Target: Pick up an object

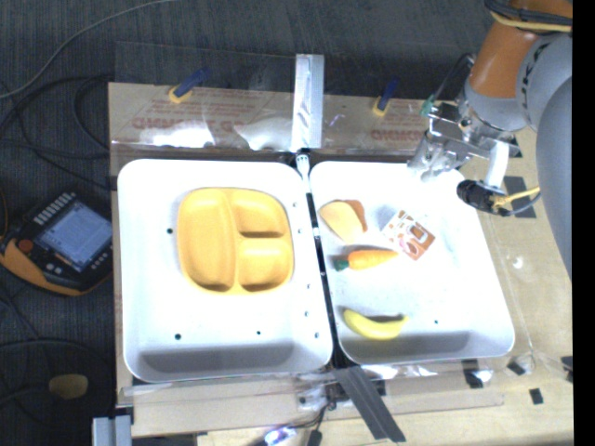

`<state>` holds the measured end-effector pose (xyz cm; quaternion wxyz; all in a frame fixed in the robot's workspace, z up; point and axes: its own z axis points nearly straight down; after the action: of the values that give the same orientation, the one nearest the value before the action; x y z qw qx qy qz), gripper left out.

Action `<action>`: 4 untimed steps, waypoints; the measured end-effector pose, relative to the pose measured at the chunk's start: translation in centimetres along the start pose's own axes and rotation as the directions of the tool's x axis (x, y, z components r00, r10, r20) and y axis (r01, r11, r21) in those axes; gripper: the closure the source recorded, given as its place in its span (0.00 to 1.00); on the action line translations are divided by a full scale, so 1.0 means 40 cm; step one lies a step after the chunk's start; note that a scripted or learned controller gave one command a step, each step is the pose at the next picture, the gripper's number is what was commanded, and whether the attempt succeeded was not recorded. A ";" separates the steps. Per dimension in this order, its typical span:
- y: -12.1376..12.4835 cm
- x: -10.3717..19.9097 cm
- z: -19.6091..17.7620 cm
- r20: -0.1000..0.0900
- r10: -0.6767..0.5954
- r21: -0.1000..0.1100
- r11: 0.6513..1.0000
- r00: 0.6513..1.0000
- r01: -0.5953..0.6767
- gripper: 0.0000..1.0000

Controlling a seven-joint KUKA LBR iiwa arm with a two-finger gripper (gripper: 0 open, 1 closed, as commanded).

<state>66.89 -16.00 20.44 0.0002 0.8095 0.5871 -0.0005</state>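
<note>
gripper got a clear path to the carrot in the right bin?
Probably yes. The gripper hangs over the right bin's far right corner, and the carrot lies uncovered mid-bin. The small packet sits close by its right end and could get nudged.

Both white bins point(149, 342) appear smooth, glossy plastic. The yellow divided tray point(234, 240) is matt plastic. The desk point(125, 100) looks like wood.

A grey-and-orange robot arm point(507, 59) holds its gripper point(435, 163) over the far corner of the right bin point(483, 277), where a banana point(374, 323), carrot point(367, 259), bread slice point(344, 216) and small carton point(410, 234) lie beside a left bin point(149, 333) holding a yellow divided tray point(234, 240).
</note>
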 end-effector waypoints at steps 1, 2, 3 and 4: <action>-0.001 -0.001 0.002 0.001 0.000 0.002 1.000 1.000 0.000 0.00; 0.020 -0.055 0.292 0.002 -0.126 -0.003 0.992 0.992 0.126 0.00; -0.155 -0.073 0.289 0.001 -0.229 -0.008 0.973 0.973 0.229 0.00; -0.151 -0.074 0.261 0.001 -0.229 -0.013 0.973 0.974 0.229 1.00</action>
<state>60.22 -16.94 10.01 0.0053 0.7365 0.6764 0.0033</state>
